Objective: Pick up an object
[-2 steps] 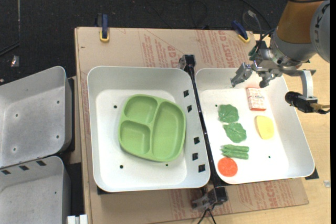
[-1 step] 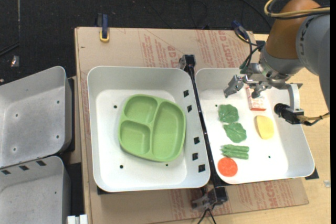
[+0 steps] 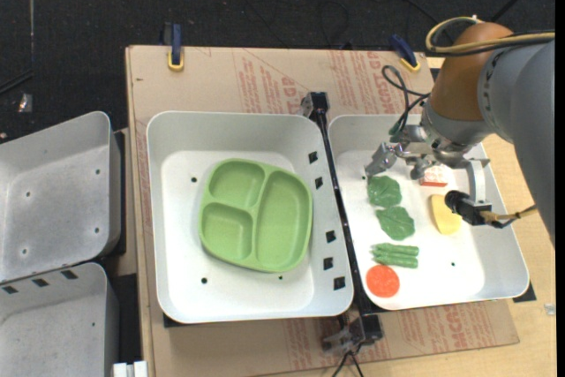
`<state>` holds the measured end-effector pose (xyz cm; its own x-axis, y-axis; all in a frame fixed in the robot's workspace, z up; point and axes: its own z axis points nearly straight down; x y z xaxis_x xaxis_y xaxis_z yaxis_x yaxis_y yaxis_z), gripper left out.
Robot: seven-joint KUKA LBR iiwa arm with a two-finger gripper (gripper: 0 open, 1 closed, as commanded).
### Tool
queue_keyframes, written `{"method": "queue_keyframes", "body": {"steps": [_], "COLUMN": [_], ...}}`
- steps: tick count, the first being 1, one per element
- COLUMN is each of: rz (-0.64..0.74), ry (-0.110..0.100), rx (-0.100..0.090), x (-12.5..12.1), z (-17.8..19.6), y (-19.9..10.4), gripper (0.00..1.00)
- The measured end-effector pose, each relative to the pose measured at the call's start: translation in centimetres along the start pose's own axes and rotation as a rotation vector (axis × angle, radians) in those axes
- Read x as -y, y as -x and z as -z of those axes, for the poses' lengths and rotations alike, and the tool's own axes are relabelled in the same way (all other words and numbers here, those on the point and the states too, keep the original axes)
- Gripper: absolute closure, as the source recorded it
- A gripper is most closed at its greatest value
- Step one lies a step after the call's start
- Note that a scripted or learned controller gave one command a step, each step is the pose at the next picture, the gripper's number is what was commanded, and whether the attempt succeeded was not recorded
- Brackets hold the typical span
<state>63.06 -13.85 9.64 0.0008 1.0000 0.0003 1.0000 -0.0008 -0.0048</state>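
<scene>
The right bin [image 3: 503, 271] holds several toy foods. Two dark green leafy pieces [image 3: 384, 191] [image 3: 396, 222] lie one below the other, with a green bean pod [image 3: 395, 255] and an orange-red round slice [image 3: 382, 280] toward the front. A yellow piece [image 3: 445, 214] lies to their right, and a small white and red item [image 3: 433, 179] lies behind it. My gripper [image 3: 399, 152] hangs over the bin's back part, just above and behind the upper leafy piece. Nothing shows between its fingers.
The left bin [image 3: 168, 146] carries a light green divided tray [image 3: 257, 214]. A black divider [image 3: 331, 190] runs between the bins. The grey arm with its orange band [image 3: 468, 75] reaches in from the right. Grey metal panels [image 3: 53, 190] lie left of the bench.
</scene>
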Motion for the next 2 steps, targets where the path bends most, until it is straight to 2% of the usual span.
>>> {"method": "queue_keyframes", "body": {"steps": [1,2], "rz": [0.0,0.004], "ry": [0.007,0.01], "rx": [0.001,0.001], "x": [-0.2,-0.2], "z": [1.4,7.2], "y": [0.0,-1.0], "gripper": [1.0,1.0]}}
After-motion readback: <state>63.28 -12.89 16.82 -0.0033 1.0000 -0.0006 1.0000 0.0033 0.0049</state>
